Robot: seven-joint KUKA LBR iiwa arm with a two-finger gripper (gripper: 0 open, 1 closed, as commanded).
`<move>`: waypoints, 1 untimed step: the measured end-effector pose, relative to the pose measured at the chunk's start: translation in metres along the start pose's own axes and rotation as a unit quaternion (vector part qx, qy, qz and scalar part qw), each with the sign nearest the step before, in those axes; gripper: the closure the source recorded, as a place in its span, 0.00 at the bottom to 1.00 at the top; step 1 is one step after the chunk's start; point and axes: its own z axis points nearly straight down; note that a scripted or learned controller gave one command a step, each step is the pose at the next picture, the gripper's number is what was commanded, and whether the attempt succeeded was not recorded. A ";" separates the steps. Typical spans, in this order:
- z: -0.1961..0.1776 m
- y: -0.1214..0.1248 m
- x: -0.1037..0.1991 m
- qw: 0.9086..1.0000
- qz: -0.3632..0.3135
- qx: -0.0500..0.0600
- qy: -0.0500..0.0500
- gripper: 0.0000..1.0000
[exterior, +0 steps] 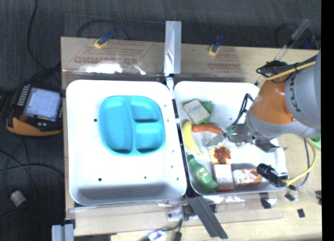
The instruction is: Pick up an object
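Observation:
The right bin (pixel 229 91) holds several small items. A yellow banana (pixel 188 137) lies along its left wall, with an orange carrot (pixel 206 129) beside it. A speckled tan block (pixel 196 110) rests on a green piece (pixel 208 106) at the back. A pizza-print card (pixel 221 154), two small boxes (pixel 223 177) (pixel 247 176) and a green bottle (pixel 200 174) sit at the front. My gripper (pixel 230 132) hangs low over the bin's middle, just right of the carrot and above the pizza-print card. Nothing is visibly held.
The left bin (pixel 83 177) carries a blue divided plate (pixel 133 123). A metal divider post (pixel 173 47) stands behind the seam between the bins. My arm's orange band (pixel 269 104) covers the right bin's right side. Cables and a handheld pendant (pixel 36 107) lie off the bench.

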 end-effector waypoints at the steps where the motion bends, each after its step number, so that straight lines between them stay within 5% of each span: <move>1: 0.000 -0.004 0.038 0.995 0.103 -0.001 -0.001 0.00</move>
